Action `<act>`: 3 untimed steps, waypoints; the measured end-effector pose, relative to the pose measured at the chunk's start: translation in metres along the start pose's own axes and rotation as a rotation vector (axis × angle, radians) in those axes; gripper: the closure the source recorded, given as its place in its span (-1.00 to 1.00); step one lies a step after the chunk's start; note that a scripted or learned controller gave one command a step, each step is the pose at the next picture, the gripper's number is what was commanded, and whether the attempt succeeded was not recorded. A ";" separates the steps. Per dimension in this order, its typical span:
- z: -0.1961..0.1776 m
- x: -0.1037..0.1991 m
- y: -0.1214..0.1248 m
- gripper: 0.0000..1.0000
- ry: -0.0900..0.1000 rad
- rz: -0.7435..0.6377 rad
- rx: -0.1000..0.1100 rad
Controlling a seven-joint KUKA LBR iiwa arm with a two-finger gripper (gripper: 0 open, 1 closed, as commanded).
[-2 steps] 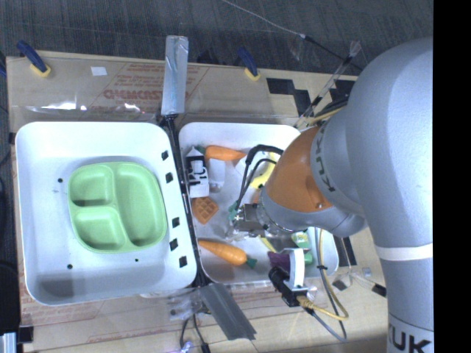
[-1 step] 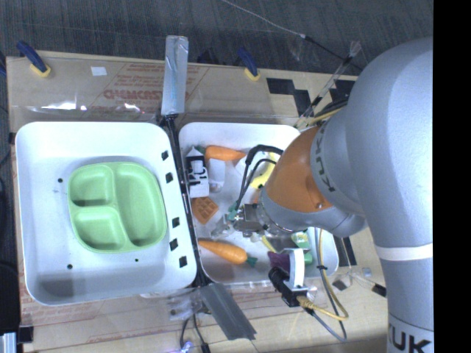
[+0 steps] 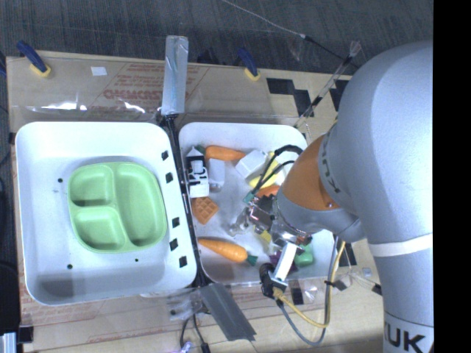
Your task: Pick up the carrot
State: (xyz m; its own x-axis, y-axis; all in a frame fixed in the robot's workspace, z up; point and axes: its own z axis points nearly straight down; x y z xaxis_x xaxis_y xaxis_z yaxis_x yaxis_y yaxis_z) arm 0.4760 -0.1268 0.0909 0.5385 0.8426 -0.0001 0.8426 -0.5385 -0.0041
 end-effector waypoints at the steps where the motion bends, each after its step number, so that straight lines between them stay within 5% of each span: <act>1: -0.102 0.060 -0.036 -1.00 0.005 0.110 -0.004; 2: 0.000 0.015 -0.009 -1.00 0.002 0.182 0.000; 3: -0.101 0.062 -0.039 -1.00 0.003 -0.069 -0.003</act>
State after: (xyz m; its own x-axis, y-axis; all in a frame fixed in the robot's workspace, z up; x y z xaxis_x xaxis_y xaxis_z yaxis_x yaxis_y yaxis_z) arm 0.4773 -0.0534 0.1924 0.4796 0.8775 0.0028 0.8775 -0.4796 -0.0007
